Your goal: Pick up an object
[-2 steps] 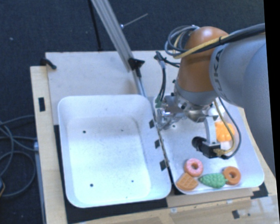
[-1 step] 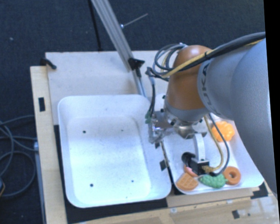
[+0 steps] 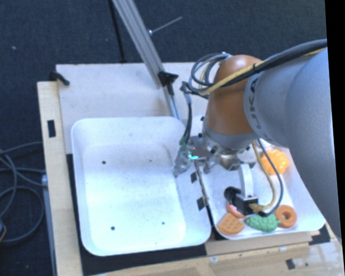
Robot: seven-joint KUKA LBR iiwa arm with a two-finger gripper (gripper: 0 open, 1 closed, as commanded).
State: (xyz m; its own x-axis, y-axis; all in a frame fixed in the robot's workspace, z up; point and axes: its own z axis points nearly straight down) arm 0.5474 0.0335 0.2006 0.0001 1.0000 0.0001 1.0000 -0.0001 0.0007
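Note:
The arm's orange and grey wrist [image 3: 235, 109] hangs over the right bin [image 3: 310, 213] and hides most of it. My gripper [image 3: 186, 161] sits low at the divide between the two bins, over the left bin's right rim, with a small green light on it. Toys lie along the right bin's front edge: an orange waffle-like piece [image 3: 228, 224], a green bumpy piece [image 3: 262, 222] and an orange ring [image 3: 287, 216]. A yellow-orange toy [image 3: 274, 161] lies further back, beside the wrist. None of them touches the gripper.
The left bin [image 3: 131, 184] is a wide white tray with a raised rim. A metal rail [image 3: 145, 45] slants down from the top to the bins' back edge. Cables [image 3: 264, 187] loop from the wrist over the right bin. The bench's front edge runs just below the bins.

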